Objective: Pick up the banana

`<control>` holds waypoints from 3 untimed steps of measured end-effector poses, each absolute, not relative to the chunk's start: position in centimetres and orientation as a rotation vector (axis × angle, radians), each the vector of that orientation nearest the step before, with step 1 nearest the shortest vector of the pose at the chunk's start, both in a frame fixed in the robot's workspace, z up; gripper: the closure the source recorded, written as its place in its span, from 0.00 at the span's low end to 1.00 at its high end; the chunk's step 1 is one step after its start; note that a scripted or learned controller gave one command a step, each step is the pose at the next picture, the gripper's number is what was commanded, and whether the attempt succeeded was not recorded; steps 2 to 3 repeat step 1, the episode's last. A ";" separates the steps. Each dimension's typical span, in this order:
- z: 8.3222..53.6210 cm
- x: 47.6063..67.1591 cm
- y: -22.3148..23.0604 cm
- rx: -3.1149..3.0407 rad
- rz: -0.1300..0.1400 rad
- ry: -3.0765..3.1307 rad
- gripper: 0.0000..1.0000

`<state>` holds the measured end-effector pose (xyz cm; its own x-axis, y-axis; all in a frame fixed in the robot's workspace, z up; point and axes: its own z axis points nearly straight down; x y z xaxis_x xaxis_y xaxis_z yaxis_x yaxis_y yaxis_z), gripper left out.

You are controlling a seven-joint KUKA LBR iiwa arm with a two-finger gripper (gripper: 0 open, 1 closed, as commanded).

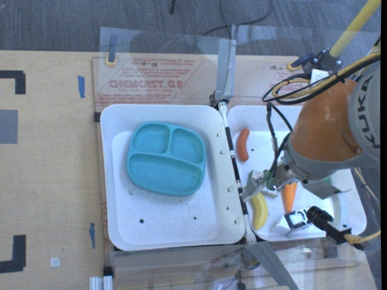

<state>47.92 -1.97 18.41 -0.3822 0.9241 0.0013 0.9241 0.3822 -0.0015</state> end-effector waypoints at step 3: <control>18.4 48.0 0.9 -1.703 0.000 -2.639 0.00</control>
